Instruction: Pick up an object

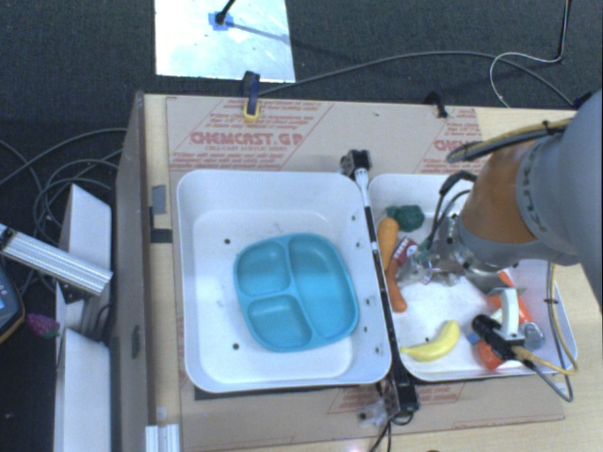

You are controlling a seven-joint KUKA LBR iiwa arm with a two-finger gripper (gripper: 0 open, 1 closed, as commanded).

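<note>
My gripper [417, 269] is down in the right bin [452, 370], at its left side. It sits right beside an orange carrot [391, 252] that lies along the bin's left wall, and over a small red and white item [403, 250]. A dark green object [408, 216] lies just behind it near the bin's back. Towards the front edge rests a yellow banana [433, 343]. The arm's grey body and orange band hide much of the bin's right half. I cannot make out anything between the gripper's tips.
The left bin [212, 215] holds a blue divided plate [296, 291] lying flat in its middle. An orange-red piece [487, 354] lies at the right bin's front right corner, another orange bit [506, 278] near the arm. A ridge divides the two bins.
</note>
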